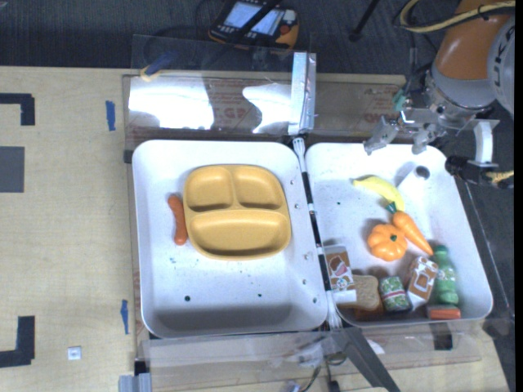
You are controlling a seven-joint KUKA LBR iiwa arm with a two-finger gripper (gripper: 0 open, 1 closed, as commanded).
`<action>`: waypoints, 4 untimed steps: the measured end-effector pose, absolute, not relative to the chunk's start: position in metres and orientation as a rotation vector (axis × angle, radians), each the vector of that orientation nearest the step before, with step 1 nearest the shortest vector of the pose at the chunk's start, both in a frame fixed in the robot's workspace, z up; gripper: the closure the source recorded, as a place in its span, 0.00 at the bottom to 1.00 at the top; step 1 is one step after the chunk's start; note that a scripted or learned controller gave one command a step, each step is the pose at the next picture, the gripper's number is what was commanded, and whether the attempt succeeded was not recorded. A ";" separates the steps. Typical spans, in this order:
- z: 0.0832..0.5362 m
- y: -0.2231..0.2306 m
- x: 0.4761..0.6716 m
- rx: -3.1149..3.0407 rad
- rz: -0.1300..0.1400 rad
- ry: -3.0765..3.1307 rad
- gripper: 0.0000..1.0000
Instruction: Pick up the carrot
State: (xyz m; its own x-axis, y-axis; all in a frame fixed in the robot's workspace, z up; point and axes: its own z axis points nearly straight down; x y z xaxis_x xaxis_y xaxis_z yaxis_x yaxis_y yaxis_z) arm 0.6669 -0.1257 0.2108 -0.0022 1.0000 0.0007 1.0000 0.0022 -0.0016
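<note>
Nearest the lens, along the near wall of the right bin (470,219), sits a crowded row of toy groceries: a brown carton (338,269), a slice of bread (367,292), a green can (395,294), a small box (422,278), a green bottle (444,273) and a red piece (444,312) at the very edge. Just behind that row lies the carrot (410,230), orange with a green top, slanting from upper left to lower right, its upper end close under the banana (380,190) and its flank touching the pumpkin (386,242) on its left. Next door, the left bin (155,243) holds a yellow divided tray (236,210) with three compartments, and a sausage (178,219) lies just beside the tray's left edge, lengthwise along it. At the far right corner, above the far rim of the right bin, hangs the gripper (400,137), its jaws spread apart with nothing between them, well apart from the carrot. Behind it rises the arm (474,47), grey with an orange band. Beyond the bins stands a clear panel (212,96) catching bright glare, and a handheld pendant (252,23) with a lit screen rests on the dark floor behind that. Bench (65,219) surface to the left is pale wood with black and blue tape marks.
</note>
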 end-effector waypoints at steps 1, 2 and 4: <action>0.146 -0.170 0.656 -2.366 -0.022 -2.088 0.00; 0.119 -0.178 0.668 -2.020 -0.004 -2.415 0.00; 0.087 -0.108 0.525 -2.275 -0.006 -2.170 0.00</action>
State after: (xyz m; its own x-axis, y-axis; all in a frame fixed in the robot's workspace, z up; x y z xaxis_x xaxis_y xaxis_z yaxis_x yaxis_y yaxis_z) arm 0.5254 -0.1080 0.0867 0.0474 0.9989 0.0013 0.9989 -0.0474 0.0045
